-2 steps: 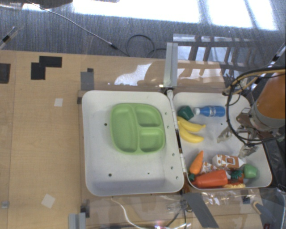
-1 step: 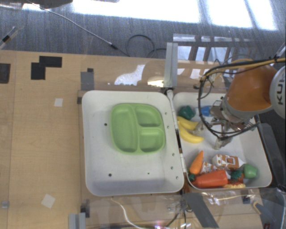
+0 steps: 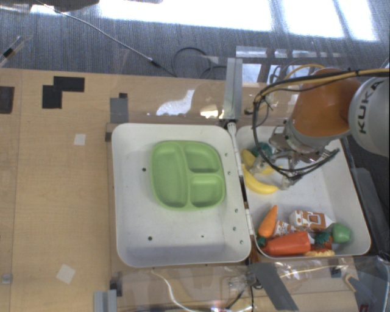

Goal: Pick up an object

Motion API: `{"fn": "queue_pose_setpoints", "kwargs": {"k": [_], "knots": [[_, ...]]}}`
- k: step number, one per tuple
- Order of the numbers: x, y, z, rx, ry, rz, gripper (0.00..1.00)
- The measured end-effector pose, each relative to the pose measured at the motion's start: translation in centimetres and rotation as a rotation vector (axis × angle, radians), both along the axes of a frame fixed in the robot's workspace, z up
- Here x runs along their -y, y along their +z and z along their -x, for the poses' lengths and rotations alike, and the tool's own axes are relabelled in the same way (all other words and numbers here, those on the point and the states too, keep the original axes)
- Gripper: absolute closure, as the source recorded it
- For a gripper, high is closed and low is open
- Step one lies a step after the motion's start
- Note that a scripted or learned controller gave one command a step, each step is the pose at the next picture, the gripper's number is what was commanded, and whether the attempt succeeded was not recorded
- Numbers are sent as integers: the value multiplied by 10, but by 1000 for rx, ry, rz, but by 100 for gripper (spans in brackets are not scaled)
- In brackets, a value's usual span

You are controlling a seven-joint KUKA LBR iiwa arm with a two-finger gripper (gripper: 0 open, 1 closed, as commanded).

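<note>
The tool (image 3: 286, 166) hangs low in the right bin (image 3: 350, 201) beside a toy banana (image 3: 259, 184); its opening cannot be told; a carrot (image 3: 267, 222), red pepper (image 3: 287, 244) and small carton (image 3: 308, 219) crowd the near corner; the left bin (image 3: 131, 231) holds a green divided plate (image 3: 186, 174).

Light wooden bench (image 3: 55, 201), grey ribbed floor (image 3: 152, 36), bright window glare (image 3: 183, 13)

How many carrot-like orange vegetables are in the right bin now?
2: a small upright carrot near the bin's left wall, and a larger one lying flat along its front edge. Others may be hidden beneath the arm.
</note>
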State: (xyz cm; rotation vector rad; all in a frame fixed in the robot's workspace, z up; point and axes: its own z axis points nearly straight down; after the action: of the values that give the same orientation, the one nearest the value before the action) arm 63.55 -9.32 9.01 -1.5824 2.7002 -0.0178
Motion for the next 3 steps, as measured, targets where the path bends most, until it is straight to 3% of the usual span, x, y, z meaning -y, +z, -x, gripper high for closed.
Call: {"fn": "queue_pose_setpoints", "kwargs": {"k": [1,2,3], "knots": [[-2,14,-3,11,-1,-2,100],[106,173,18,6,68,5,100],[112,85,116,-13,346,-2,100]]}}
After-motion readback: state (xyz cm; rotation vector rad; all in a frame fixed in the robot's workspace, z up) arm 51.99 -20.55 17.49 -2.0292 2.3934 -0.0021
